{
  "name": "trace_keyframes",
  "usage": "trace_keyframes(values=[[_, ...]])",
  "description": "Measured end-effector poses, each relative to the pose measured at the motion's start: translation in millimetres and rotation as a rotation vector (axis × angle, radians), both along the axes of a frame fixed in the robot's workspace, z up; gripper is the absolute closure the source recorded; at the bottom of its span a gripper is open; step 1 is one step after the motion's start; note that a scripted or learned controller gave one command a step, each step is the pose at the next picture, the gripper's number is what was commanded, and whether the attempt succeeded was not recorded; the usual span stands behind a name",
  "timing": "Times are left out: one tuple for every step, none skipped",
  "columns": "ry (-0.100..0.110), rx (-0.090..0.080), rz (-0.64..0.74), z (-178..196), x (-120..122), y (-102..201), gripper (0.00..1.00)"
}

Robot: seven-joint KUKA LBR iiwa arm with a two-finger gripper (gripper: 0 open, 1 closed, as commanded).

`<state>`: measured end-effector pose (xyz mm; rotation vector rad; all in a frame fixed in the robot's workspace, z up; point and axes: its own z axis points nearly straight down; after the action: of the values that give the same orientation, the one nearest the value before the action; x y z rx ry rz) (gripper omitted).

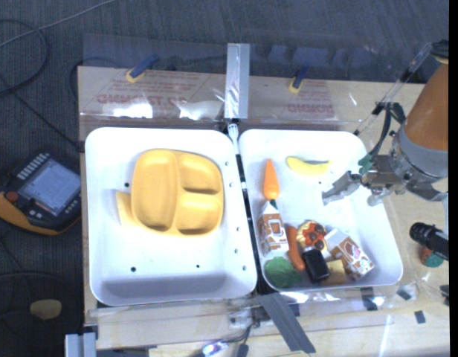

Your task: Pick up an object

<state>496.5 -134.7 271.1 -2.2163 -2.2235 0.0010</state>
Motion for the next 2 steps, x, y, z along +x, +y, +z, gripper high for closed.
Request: trace_keyframes(values=[[0.002, 0.000, -0.044, -88.7, 136.6, 63.9, 0.00], [-0.002, -0.005, 0.045, -177.1, 168.5, 26.2, 0.00]])
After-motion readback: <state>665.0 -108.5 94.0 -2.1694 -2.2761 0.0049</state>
